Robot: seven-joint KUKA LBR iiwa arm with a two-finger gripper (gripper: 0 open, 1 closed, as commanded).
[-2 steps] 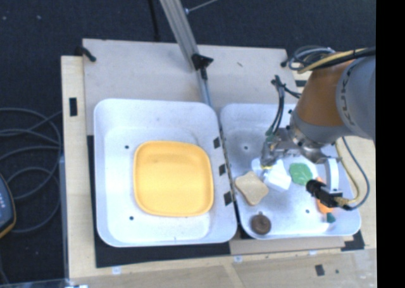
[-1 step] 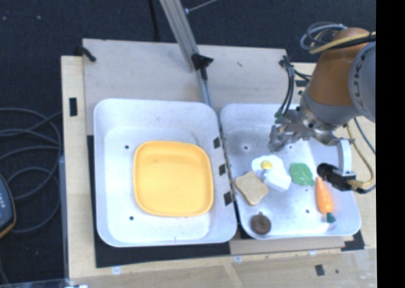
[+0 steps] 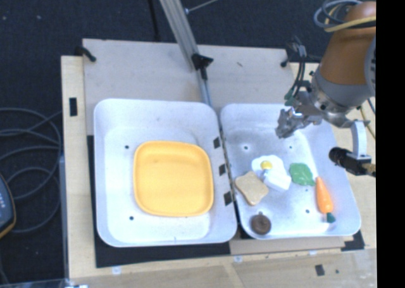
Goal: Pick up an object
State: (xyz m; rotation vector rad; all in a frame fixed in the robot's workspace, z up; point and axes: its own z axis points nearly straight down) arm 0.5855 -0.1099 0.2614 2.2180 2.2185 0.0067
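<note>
Table point(image 3: 145, 65): two shallow white bins are carried side by side.

Left bin point(image 3: 114, 122): one yellow square plate point(image 3: 173, 178) is laid flat near its middle.

Right bin point(image 3: 250, 122): five small items are grouped toward its near half, namely a fried egg piece point(image 3: 271, 171), a green leaf piece point(image 3: 302, 173) just beside it, a bread slice point(image 3: 251, 188), a brown round piece point(image 3: 261, 224) and an orange carrot point(image 3: 324, 197) by the right wall.

Hand point(image 3: 286, 125): positioned over the far part of the right bin, apart from the items; nothing is seen between its fingers, and whether it is released or clenched cannot be told.
</note>
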